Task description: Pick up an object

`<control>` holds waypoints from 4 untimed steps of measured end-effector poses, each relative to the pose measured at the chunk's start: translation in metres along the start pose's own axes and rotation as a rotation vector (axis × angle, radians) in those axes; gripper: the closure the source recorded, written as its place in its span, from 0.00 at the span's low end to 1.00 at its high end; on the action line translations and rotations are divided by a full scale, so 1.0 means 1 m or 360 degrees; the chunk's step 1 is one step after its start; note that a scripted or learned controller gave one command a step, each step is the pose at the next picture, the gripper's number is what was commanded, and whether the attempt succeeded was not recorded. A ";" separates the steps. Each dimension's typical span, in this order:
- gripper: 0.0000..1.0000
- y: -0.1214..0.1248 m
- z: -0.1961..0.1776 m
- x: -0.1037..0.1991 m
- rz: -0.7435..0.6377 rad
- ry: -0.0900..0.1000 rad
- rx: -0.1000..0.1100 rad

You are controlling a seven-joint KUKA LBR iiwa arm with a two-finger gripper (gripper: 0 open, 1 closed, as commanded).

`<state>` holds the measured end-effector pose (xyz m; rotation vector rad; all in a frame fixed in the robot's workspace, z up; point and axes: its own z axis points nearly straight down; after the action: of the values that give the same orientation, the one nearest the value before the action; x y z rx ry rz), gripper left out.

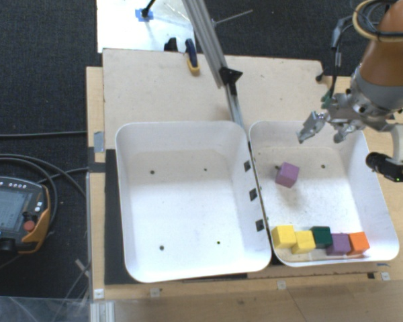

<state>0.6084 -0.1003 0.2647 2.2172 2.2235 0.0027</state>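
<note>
Presently my gripper (pixel 328 129) hangs spread and empty above the right bin (pixel 383 210); the purple cube (pixel 287 174) looks light, rigid, best pinched across flat opposite faces.

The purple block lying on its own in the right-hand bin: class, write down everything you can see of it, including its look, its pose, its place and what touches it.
The purple block is a small cube of plain, matt purple, with no markings visible. It sits turned at an angle to the walls of the right bin, resting on the floor towards the middle. Nothing else touches it: it lies apart from the row of blocks along the near wall. The gripper is above the bin's far part, clear of the block, with its fingers spread and nothing between them.
</note>
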 end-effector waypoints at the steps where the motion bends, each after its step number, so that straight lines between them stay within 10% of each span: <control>1: 0.00 0.006 0.125 0.011 0.0000 0.0002 0.0013; 2: 0.00 -0.010 0.177 0.019 0.0002 0.0001 0.0011; 3: 1.00 -0.008 0.163 0.018 0.0000 0.0001 -0.0001; 4: 1.00 0.028 0.069 0.076 -0.0013 0.0002 -0.0014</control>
<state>0.6361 -0.0245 0.1956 2.2043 2.2285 0.0142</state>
